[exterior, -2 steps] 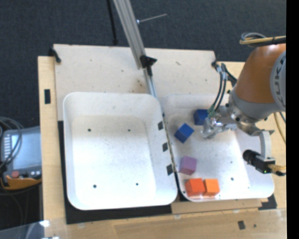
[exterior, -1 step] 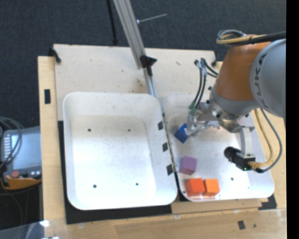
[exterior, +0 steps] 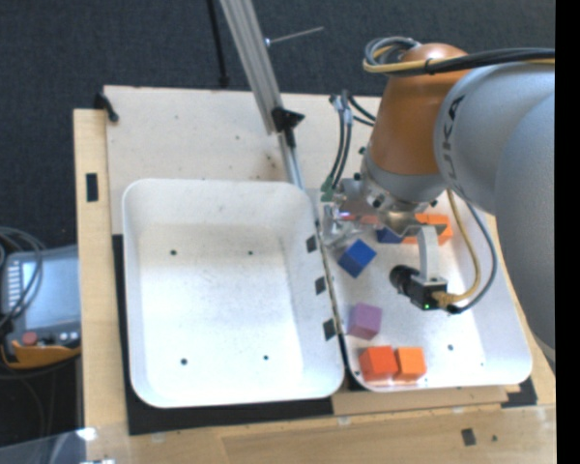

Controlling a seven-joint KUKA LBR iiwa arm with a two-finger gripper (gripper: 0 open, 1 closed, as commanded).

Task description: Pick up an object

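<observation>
Just below the hand [exterior: 353, 222], blue cube [exterior: 358, 257], hand's grip state unclear

1 fixed camera looks down from above at a slant, set far enough back to take in the whole table [exterior: 174, 133], both bins and some dark floor beyond. The left bin [exterior: 145, 211] lies in open view near centre. The arm [exterior: 464, 104] comes in from the right, close under the lens, and covers much of the right bin [exterior: 503, 356].
</observation>
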